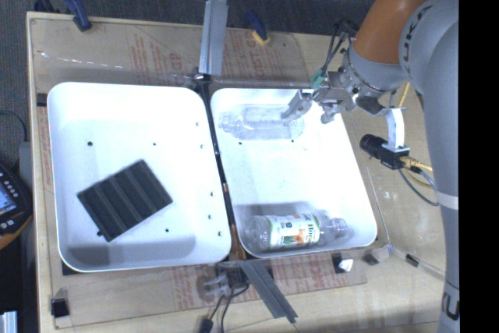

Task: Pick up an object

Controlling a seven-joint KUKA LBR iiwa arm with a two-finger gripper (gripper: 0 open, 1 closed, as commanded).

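The left bin (54,168) is a shallow white tray with rounded corners; a flat, dark, ribbed rectangular panel (125,200) lies tilted on its floor. In the right bin (355,175), a clear plastic bottle (251,123) lies on its side near the far wall, and a second clear bottle with a green and orange label (295,232) lies along the near wall. The gripper (312,107) hangs over the far right corner, its two metal fingers spread apart, holding nothing, just beside the clear bottle's end.
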